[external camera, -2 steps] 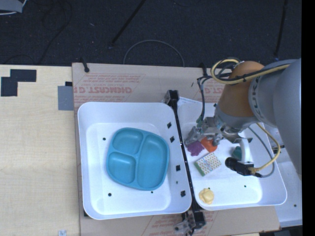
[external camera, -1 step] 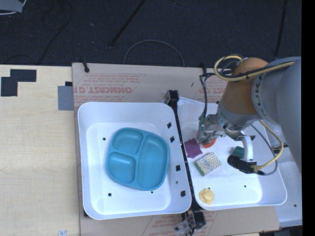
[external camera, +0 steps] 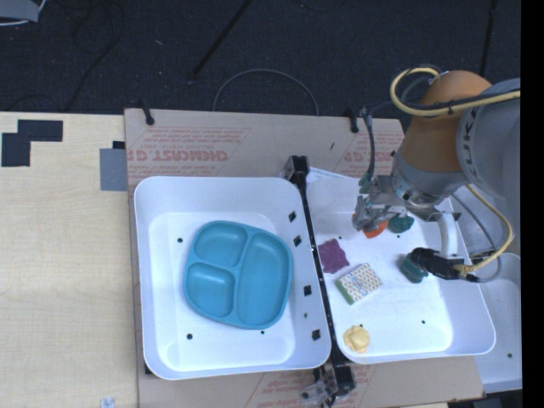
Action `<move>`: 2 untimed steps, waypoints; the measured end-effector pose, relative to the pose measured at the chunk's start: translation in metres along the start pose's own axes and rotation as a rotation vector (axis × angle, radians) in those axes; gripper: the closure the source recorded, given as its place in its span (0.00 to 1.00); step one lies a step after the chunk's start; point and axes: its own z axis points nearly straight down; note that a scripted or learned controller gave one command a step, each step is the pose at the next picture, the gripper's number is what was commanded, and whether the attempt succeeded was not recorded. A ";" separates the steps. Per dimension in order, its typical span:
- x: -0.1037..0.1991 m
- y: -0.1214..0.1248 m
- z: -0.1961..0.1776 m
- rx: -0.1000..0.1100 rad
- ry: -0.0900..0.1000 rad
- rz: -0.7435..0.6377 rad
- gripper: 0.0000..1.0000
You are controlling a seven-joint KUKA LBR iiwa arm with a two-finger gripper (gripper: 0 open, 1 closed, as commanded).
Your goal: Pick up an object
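Several small things are scattered loose in the right bin (external camera: 463, 334), set apart so that any one may be taken singly. Nearest the camera, a yellow lump (external camera: 357, 339) is seen just in front of the patterned block (external camera: 359, 283), by the bin's front wall. Just beyond the block, a purple scrap (external camera: 332, 255) lies flat. Farther back from the block, a red-orange thing (external camera: 375, 230) is overhung closely by the gripper (external camera: 374, 217), which is judged to be lowered there to seize it. Whether the claw is released or clenched cannot be told, and no grasp can be confirmed. Left of the block, in the other bin, a blue plate (external camera: 238, 272) is left alone.
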 end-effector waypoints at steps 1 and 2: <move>-0.002 0.003 -0.063 -0.001 0.000 -0.006 1.00; -0.004 0.003 -0.085 0.001 0.001 -0.006 1.00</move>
